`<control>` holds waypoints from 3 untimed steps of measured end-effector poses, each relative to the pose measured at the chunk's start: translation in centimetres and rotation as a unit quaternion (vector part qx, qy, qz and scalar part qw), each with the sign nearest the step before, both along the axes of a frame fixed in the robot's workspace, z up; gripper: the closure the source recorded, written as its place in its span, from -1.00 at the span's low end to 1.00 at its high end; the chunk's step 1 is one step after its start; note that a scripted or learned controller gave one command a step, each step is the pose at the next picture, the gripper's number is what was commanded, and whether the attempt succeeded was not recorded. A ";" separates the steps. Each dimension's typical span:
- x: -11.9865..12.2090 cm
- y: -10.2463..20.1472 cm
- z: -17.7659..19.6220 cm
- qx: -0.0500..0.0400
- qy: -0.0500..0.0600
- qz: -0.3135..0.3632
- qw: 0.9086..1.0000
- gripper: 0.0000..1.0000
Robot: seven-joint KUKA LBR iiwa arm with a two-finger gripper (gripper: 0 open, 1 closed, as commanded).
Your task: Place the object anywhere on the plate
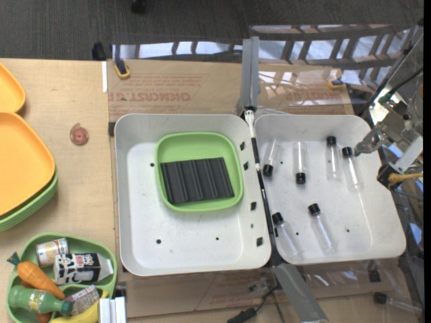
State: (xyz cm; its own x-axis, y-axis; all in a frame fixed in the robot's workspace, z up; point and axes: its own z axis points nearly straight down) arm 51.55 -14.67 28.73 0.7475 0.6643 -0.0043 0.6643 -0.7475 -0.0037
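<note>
On the bench, two shallow white bins sit side by side. The left bin [135, 247] holds a green plate [199, 147] near its centre, and a dark ribbed mat [197, 180] lies on the plate. The right bin [377, 241] holds six clear tubes with black caps, scattered apart from one another.

The gripper [377, 138] hangs at about three o'clock in the view, over the right bin's far right edge. Whether it is open or closed cannot be told from here, and nothing is seen held in it.

The tube nearest the gripper [351, 165] lies just beside it, toward nine o'clock from the gripper. Its long axis runs roughly from twelve to six o'clock, leaning slightly, with the black cap at the twelve o'clock end. A second tube [332, 157] lies close alongside it at nine o'clock, almost parallel.

The step in hand looks like the pick, which is not yet done. To do it well, the gripper should probably come down over the middle of the chosen tube and close across its narrow width, not along its length. The near neighbour leaves little room on that side, so a clean, centred descent matters. Round tubes are likely to roll if nudged.
</note>
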 end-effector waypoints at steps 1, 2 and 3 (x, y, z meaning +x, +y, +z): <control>-0.8 -2.8 0.2 -0.001 0.000 -0.105 0.994 -1.00; -0.2 -4.3 -3.1 -0.001 0.001 -0.164 0.986 -1.00; -1.1 -4.6 -2.1 -0.001 0.000 -0.225 0.974 -1.00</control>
State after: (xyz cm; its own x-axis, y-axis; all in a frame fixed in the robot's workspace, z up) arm 50.49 -19.31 26.62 0.9633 0.2683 -0.0048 0.2683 -0.9633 -0.0009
